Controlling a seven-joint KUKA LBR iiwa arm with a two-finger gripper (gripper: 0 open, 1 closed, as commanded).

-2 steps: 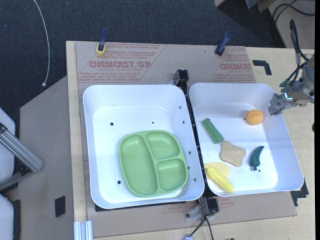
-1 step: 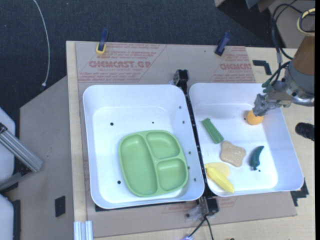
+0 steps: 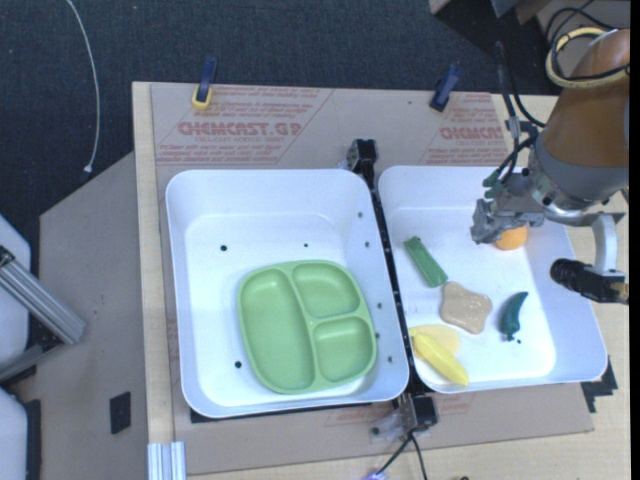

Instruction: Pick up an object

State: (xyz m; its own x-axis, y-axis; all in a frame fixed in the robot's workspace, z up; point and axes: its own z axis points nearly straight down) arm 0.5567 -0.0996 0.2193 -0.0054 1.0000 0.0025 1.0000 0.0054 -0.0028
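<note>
End effector (image 3: 497, 226) down in the right bin (image 3: 420, 193), right over a small orange object (image 3: 511, 237).

Honestly can't tell how its fingers are set. Green stick (image 3: 426, 262), tan chunk (image 3: 466, 308), yellow banana (image 3: 440, 354) and teal piece (image 3: 512, 313) lie nearby; green divided tray (image 3: 305, 324) sits in the left bin (image 3: 200, 208).

On the worktop (image 3: 150, 268), 2 bins sit side by side: left bin (image 3: 200, 208) holds a divided tray (image 3: 305, 323); right bin (image 3: 430, 193) holds 5 small objects.
</note>
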